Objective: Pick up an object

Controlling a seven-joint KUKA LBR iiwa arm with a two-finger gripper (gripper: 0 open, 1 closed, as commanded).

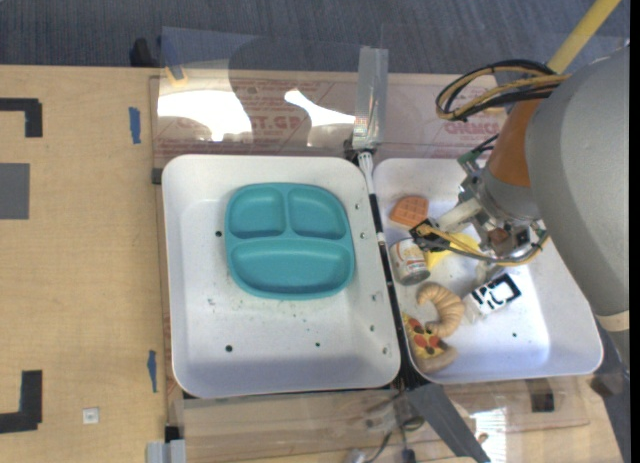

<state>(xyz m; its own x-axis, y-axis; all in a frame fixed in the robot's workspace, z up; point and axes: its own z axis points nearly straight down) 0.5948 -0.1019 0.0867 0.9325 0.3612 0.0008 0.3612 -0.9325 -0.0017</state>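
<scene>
On the bench, in the right bin (560,351), a croissant (445,306) lies slantwise near the divider, with bare floor on its other side. The end effector (492,243) hangs nearby, spread or pressed together I cannot tell.

A single camera, seemingly fixed fairly high, looks down aslant on the left-hand bin (190,281) and right-hand bin (545,336).

Grey arm (585,171) from the right, hand (492,244) downward.

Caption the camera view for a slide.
Gripper over the right bin of toy food, near a croissant; a teal divided plate lies in the left bin.
</scene>
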